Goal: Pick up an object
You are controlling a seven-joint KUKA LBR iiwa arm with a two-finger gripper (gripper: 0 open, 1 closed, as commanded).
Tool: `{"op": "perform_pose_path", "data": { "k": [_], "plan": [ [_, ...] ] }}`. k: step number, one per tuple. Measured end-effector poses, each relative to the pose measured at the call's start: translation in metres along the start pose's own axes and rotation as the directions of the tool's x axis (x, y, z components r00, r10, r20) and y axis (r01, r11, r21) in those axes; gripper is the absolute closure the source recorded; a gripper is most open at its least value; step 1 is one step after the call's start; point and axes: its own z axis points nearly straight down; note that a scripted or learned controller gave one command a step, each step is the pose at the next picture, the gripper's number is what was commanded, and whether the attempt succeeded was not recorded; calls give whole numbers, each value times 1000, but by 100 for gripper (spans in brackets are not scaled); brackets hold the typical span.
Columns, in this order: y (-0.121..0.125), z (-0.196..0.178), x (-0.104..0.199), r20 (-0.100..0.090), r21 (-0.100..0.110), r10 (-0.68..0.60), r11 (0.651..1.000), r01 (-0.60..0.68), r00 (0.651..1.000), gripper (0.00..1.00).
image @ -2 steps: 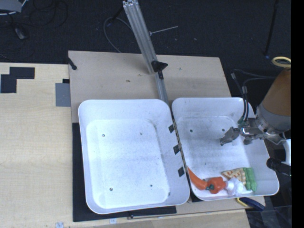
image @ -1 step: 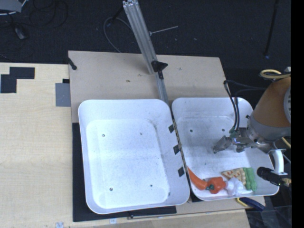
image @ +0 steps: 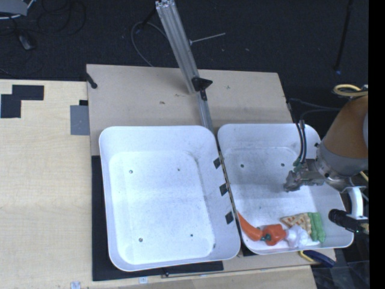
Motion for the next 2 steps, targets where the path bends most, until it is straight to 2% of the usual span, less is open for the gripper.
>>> {"op": "perform_pose_path", "data": {
  "k": [2],
  "plan": [
    [-13,-108,-15,2,-5,1,1000,-1,1000,100]
  ]
}}
